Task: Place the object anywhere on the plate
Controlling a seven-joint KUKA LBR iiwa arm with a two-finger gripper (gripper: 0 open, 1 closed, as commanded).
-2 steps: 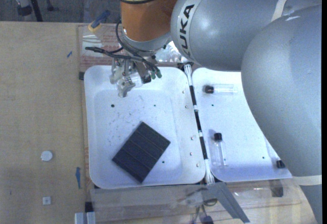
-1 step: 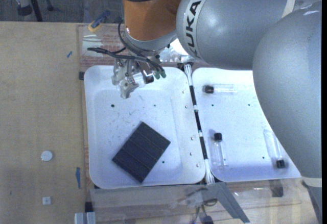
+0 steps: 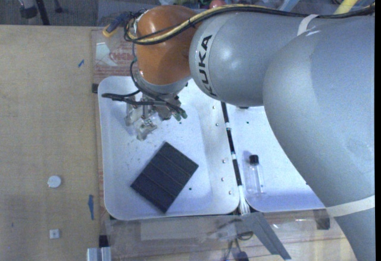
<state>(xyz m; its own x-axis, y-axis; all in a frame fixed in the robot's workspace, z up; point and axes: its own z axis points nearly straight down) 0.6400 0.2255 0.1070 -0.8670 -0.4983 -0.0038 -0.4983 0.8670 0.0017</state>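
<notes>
Gripper (image 3: 143,123) hovering just above the plate's (image 3: 165,176) upper corner, finger state impossible to tell, vial (image 3: 255,172) lying right of plate

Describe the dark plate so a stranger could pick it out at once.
Look in the left white bin, below the gripper. The plate lies flat near the bin's front edge: a dark, ribbed square turned like a diamond, unlike the small clear vial in the right bin.

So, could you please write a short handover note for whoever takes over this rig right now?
Gripper: over the back of the left bin; nothing visibly held.
Plate: dark, square, front of the left bin.
Vial: clear, black cap, lying in the right bin.
Done: nothing on the plate yet.
Left: pick up the vial, likely the object, and set it on the plate.
</notes>
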